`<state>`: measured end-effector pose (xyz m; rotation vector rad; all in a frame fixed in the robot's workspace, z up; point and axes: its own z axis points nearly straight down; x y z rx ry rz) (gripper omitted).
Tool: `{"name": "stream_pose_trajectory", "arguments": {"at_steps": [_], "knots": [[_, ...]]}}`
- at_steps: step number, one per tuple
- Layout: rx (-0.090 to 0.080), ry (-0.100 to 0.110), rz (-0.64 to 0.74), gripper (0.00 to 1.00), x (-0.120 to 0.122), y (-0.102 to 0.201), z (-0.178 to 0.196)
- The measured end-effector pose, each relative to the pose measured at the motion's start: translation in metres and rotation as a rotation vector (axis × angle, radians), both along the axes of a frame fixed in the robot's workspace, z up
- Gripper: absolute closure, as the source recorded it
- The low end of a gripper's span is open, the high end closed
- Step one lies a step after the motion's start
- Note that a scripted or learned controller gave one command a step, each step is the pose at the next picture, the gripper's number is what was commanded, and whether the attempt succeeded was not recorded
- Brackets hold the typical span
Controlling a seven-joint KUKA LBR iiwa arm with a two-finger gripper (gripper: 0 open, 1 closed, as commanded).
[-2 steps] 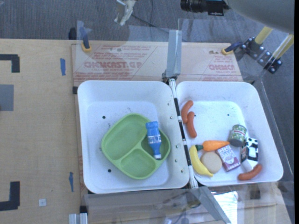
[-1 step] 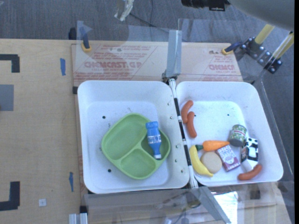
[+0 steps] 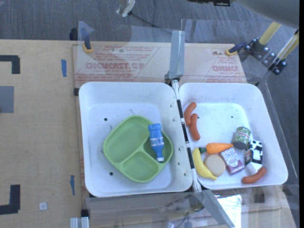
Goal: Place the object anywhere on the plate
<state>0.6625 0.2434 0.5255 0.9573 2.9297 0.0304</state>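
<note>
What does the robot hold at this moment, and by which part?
Nothing that can be seen. The blue bottle lies on the green plate, with no part of the arm touching it.

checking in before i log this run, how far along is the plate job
Looks done: a blue bottle lies on the green plate in the left bin, across its right compartment and the divider. In hand: nothing that I can see being carried. Left: possibly nothing for this object; the other toys, like the banana and carrot, sit in the right bin.
</note>
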Motion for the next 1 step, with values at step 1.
{"name": "stream_pose_trajectory", "arguments": {"at_steps": [1], "knots": [[-0.001, 0.062, 0.062, 1.00, -0.0215, -0.0174, -0.2673]]}}
